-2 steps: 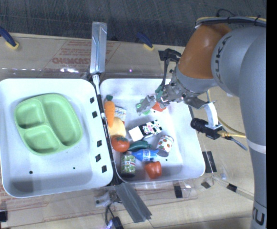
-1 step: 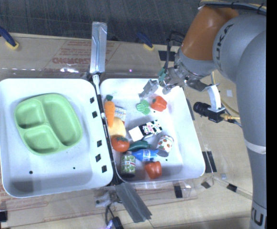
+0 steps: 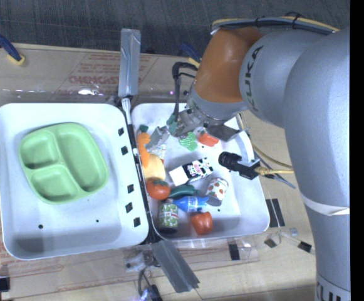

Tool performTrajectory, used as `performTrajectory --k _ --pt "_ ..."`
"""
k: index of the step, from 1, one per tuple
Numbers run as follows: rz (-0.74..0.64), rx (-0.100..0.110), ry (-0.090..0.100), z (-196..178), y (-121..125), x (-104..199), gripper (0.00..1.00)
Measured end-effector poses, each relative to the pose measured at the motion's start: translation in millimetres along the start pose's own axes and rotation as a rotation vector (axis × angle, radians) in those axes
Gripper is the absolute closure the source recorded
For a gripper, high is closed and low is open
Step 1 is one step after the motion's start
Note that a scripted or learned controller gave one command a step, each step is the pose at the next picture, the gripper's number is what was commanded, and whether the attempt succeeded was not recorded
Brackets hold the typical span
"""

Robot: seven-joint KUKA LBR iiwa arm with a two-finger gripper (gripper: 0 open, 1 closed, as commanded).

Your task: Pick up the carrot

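The carrot (image 3: 143, 142) is a small orange piece with a green top, lying against the left wall of the right bin (image 3: 254, 200), near its back. My gripper (image 3: 161, 137) hangs low over the back of that bin, just right of the carrot and close to it. I cannot make out contact between them. The orange-banded wrist (image 3: 225, 68) hides part of the bin's back corner.
A yellow-orange piece (image 3: 153, 165), a red-orange fruit (image 3: 158, 189), a green can (image 3: 168, 216), a red pepper (image 3: 201, 222), a blue item (image 3: 185, 204) and a cow-patterned box (image 3: 195, 169) crowd the right bin. The left bin (image 3: 12, 231) holds a green divided plate (image 3: 62, 162).
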State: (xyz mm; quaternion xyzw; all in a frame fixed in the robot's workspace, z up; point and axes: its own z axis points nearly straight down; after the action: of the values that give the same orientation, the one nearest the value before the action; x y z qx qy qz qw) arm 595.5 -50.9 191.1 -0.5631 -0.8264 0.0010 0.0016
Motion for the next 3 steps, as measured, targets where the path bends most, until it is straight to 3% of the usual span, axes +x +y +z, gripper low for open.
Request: performTrajectory --k 1,2,3 --pt "-0.040 0.000 0.000 0.1 -43.3 55.2 0.00" --pt "-0.105 -0.003 -0.002 -2.8 -49.1 7.6 0.00" --pt "-0.300 -0.003 -0.003 -0.6 21.6 27.1 0.00"
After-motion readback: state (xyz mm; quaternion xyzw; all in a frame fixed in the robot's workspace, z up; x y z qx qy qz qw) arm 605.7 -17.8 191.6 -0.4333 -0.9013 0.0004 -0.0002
